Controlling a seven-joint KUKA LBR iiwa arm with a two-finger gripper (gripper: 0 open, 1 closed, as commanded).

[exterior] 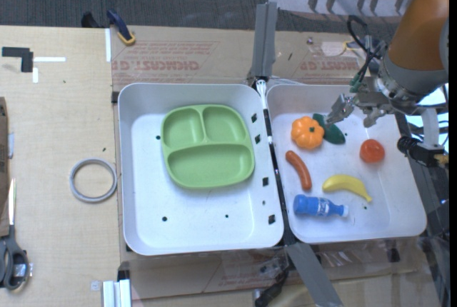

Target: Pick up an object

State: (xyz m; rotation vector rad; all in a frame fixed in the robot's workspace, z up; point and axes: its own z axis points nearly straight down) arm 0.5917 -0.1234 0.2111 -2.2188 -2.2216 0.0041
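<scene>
The right bin (400, 223) holds an orange pumpkin (307, 133), a dark green piece (333, 133) right beside it, a red tomato (371, 151), a red sausage (298, 169), a yellow banana (348, 187) and a blue bottle (319, 207) lying on its side. My gripper (355, 113) hangs over the far part of this bin, open, with one finger (338, 111) just above the green piece and the other (371, 117) above the tomato. Nothing sits between the fingers.
The left bin (136, 177) holds a green divided plate (208, 146). On the bench to the left lie a tape ring (93, 179) and scissors (12, 255). A grey divider post (263, 41) stands between the bins at the back.
</scene>
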